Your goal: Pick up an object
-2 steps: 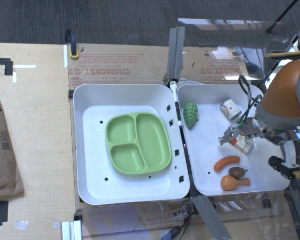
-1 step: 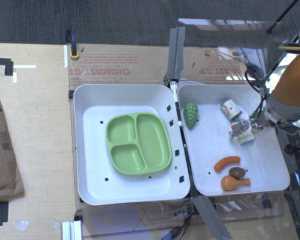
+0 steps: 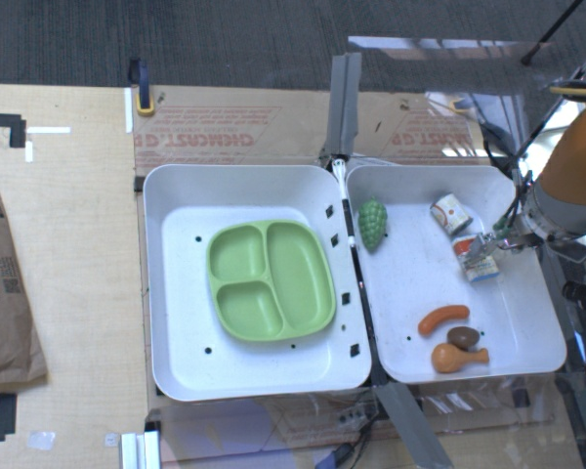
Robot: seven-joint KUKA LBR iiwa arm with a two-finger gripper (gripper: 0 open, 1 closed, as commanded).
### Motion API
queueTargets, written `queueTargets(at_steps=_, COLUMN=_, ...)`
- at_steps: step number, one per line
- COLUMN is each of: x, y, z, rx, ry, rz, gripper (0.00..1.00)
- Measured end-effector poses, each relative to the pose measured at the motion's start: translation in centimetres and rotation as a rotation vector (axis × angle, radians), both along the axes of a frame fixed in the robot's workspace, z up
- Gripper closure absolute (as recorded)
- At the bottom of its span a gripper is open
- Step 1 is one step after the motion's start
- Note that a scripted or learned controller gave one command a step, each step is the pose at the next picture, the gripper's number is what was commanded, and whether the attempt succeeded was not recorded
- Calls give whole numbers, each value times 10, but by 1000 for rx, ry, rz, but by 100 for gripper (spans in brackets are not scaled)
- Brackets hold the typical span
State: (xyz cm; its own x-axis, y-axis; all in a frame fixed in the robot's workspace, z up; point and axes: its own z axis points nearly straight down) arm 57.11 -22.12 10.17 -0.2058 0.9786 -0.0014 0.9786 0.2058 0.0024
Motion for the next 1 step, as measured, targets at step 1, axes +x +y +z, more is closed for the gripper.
queueTargets(at_steps=1, x=12, y=88, z=81, rx=0, ry=3, rz=-11, gripper=100)
